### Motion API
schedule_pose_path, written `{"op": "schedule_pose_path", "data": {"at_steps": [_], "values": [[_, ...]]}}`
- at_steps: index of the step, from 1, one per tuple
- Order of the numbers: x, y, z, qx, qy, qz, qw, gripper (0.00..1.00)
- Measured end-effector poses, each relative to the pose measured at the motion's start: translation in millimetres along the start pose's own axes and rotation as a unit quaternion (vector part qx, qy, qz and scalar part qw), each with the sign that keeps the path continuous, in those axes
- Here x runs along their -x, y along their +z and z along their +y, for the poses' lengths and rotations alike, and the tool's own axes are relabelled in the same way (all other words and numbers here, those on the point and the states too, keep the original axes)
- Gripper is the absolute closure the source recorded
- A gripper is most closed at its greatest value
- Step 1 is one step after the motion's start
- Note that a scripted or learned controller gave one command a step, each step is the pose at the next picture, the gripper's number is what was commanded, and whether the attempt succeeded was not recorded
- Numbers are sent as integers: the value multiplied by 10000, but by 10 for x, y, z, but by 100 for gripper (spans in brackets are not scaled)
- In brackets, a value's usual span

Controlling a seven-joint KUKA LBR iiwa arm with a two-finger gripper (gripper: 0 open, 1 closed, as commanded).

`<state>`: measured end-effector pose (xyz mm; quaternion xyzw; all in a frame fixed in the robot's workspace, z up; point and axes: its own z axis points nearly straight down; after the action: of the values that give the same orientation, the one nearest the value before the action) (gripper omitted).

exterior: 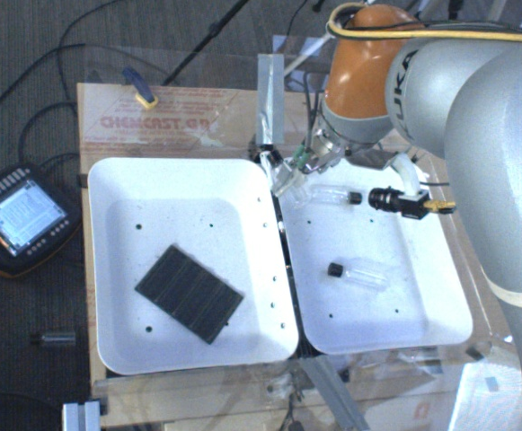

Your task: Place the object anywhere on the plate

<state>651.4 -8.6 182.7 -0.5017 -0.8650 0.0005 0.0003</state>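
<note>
A dark, ridged rectangular plate (189, 293) lies tilted on the floor of the left bin (117, 187). In the right bin (422, 321), a clear vial with a black cap (355, 274) lies on its side near the middle. A second clear vial with a black cap (334, 195) rests near the bin's far edge. My gripper (298, 165) hangs under the orange-banded wrist, over the far left corner of the right bin, close to the second vial. The arm hides much of it.
The big grey arm (476, 115) covers the right side of the right bin. A black fitting with a yellow tip (402, 202) juts out beside the wrist. A handheld pendant (20, 215) lies off the bench to the left, and a blue-handled tool (140, 86) sits behind the left bin.
</note>
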Motion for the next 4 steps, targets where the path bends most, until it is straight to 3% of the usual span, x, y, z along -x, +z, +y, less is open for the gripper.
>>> {"op": "schedule_pose_path", "data": {"at_steps": [1, 2, 3, 4], "values": [[-466, -942, 465, 3, 228, -7, 9997, 100], [-828, -2231, 675, 0, -1030, -11, 9947, 100], [-1778, -1725, 1093, -5, -714, -1, 9974, 100], [-1844, -2514, 1082, 10, -3369, -14, 9415, 100]]}}
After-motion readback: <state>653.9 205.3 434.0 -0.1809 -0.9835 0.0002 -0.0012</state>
